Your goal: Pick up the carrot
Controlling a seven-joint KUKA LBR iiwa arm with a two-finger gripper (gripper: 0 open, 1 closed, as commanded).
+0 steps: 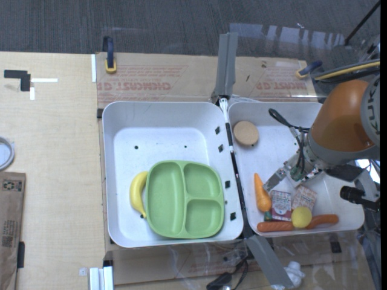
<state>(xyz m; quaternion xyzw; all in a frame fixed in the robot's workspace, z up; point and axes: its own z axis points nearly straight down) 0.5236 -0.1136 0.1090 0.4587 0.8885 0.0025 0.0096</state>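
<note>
The orange carrot (262, 193) lies in the right bin (266, 110), near its left wall, tip pointing to the back. My gripper (296, 173) hangs just right of the carrot, above two small food packets (282, 202). Its fingers are spread open and nothing is between them. One fingertip (278, 177) is a short way from the carrot's upper end, not touching it. The orange band of the arm (340, 121) rises to the right and hides part of the bin behind it.
A long orange-red sausage (279, 226) and a yellow lemon (301, 216) lie along the right bin's front wall. A tan round disc (246, 133) and a black spoon (284, 121) sit at the back. The left bin holds a green divided plate (184, 199) and a banana (137, 193).
</note>
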